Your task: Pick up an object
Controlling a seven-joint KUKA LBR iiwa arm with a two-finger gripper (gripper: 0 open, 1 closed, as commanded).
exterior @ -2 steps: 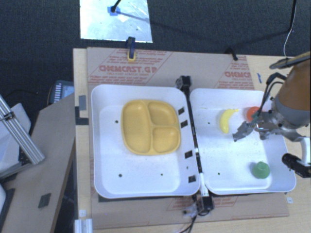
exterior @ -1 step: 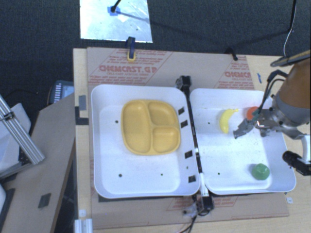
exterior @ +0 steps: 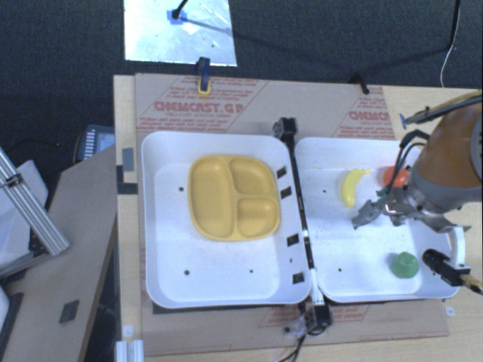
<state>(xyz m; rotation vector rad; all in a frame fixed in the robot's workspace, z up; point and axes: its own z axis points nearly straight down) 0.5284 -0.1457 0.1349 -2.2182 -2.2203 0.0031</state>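
**Arm hangs over the bin to the right of the plate**

Highest above the bench, and so closest to the lens, is the arm (exterior: 451, 161). Its orange band sits well to the right of the yellow plate (exterior: 232, 197), reaching in past the far right wall of the right bin (exterior: 338, 281). The gripper (exterior: 377, 211) points back toward the plate at about the level of the plate's lower half. Whether it is released or clenched cannot be made out, and nothing is seen held in it.

The left bin (exterior: 162, 228) holds the plate, which lies flat near its middle. Bare white floor shows on all sides of the plate, widest below it and to its left.

Three small things lie in the right bin. A green lump (exterior: 404, 265) lies right of the plate and lower, near that bin's front wall, apart from the gripper with open floor to its left. A yellow banana shape (exterior: 353, 185) lies right of the plate, level with its upper half and just above the gripper. An orange piece (exterior: 390, 176) sits farther right again, partly hidden behind the arm.
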